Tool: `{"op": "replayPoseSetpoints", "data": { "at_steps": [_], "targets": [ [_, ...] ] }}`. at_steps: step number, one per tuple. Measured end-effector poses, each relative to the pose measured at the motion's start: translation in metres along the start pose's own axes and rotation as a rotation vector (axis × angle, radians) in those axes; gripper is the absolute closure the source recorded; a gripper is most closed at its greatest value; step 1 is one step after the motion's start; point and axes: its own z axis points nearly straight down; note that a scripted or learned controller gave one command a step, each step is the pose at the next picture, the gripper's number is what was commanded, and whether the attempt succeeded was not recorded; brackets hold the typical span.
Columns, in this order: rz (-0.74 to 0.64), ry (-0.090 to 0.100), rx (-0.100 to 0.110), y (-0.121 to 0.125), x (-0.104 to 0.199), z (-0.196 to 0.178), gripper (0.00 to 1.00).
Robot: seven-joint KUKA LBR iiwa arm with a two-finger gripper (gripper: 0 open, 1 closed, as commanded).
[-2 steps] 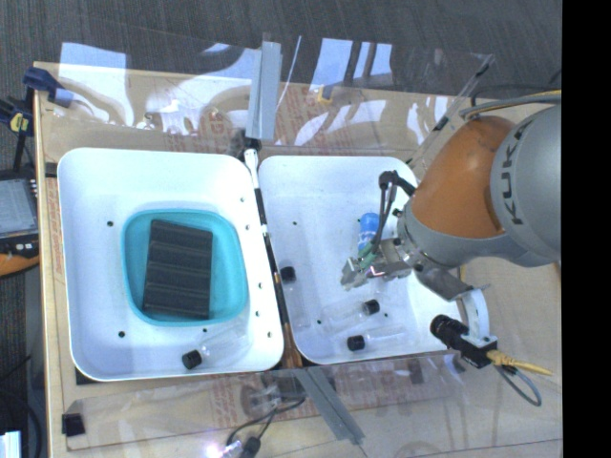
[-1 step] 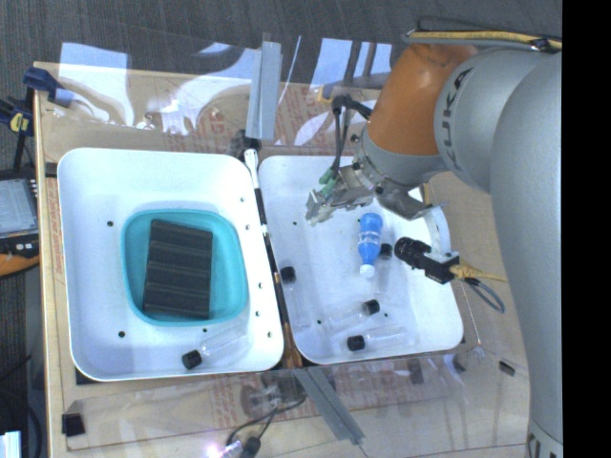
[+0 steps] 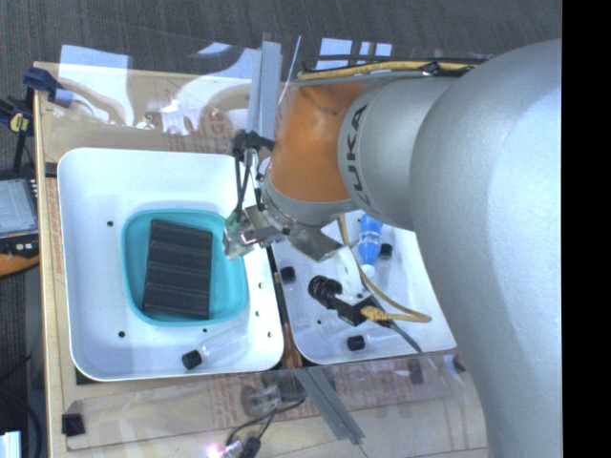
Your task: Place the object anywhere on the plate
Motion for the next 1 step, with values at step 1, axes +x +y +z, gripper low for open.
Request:
{"op": "replayPoseSetpoints", "data": {
  "at_steps": [1],
  "targets": [
    [0.0, 0.0, 0.0, 0.0, -0.0003, 0.0, 0.0]
  ]
}}
